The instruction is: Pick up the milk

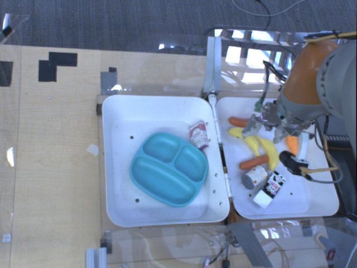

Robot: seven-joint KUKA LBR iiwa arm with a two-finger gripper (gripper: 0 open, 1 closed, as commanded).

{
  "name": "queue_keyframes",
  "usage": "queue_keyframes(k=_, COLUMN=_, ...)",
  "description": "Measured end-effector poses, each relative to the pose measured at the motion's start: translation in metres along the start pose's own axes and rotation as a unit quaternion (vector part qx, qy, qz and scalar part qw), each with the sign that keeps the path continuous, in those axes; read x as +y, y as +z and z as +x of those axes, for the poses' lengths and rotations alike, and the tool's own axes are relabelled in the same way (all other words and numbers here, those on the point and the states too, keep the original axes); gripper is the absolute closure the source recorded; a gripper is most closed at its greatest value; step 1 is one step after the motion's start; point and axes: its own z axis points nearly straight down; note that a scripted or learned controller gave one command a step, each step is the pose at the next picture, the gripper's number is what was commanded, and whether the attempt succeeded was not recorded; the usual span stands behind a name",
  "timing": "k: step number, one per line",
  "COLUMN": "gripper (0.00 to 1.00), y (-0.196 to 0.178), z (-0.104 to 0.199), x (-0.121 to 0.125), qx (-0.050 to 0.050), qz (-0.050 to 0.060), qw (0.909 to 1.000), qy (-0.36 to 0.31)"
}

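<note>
The milk (269, 188) is a small white carton with black cow patches, lying near the front of the right bin (318, 202). It rests against a small silver can (255, 176). My gripper (263, 130) hangs over the yellow bananas (262, 147) in the middle of that bin, behind the milk and well apart from it. Its two grey fingers stand open with nothing between them. The grey arm with its orange band (311, 66) reaches in from the right.
Two sausages (238, 121) (254, 162) and an orange piece (292, 145) lie around the bananas, and a black cable runs along the right side. The left bin (117, 149) holds a blue divided plate (169, 168) and a red-and-white packet (198, 134).
</note>
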Motion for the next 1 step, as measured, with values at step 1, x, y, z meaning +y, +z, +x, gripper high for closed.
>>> queue_keyframes(k=1, gripper=0.00, y=0.0555, z=-0.0186, x=-0.0831, qx=0.001, qz=-0.005, qw=0.9994, qy=0.036)
